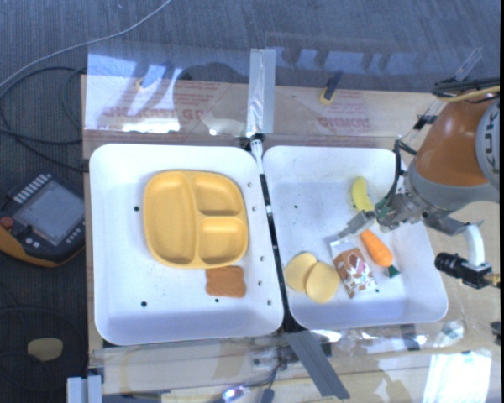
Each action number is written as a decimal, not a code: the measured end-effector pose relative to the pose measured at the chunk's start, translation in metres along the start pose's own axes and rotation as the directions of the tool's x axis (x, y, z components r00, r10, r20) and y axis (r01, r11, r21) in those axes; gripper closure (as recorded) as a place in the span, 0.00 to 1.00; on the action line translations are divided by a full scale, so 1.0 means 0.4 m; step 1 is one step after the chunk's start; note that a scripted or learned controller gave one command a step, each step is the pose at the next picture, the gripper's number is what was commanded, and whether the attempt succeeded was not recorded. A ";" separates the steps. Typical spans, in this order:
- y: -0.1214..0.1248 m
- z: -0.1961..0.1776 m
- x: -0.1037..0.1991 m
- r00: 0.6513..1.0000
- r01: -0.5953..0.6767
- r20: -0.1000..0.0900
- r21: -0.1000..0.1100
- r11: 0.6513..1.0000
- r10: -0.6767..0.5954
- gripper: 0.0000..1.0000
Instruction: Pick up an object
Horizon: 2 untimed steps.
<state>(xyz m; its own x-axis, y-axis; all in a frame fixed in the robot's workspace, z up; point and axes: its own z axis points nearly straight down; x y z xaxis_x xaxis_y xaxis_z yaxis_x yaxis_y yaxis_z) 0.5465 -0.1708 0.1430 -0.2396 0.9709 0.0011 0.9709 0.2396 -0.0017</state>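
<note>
Fingers (363, 221) of mine hang low over the right bin (319, 170), and one grey tip pokes out toward the bin's middle; how wide they stand I cannot tell, and I see nothing caught between them. Taking the carrot (376, 248) as my mark: it lies just below and a touch right of my tips, its long axis slanting from upper left down to its green end at lower right. Judging by that, a grab would want my jaws turned across that slant. Just left of the carrot sits a snack packet (354, 271), and beyond that two yellow rounds (312, 277). Above the carrot, past my tips, lies a banana (362, 195). Far left, in the other bin, rest a yellow tray (195, 218) and a toast (226, 282).
</note>
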 end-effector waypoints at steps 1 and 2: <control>0.000 0.000 0.000 1.000 0.000 0.000 0.000 1.000 0.000 0.00; 0.002 0.132 -0.108 0.992 0.125 0.000 -0.011 0.992 -0.125 0.00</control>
<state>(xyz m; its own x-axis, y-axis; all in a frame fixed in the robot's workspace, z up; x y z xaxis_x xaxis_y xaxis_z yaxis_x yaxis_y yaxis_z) 0.5577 -0.2123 0.0901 -0.3590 0.9334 0.0012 0.9333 0.3589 0.0090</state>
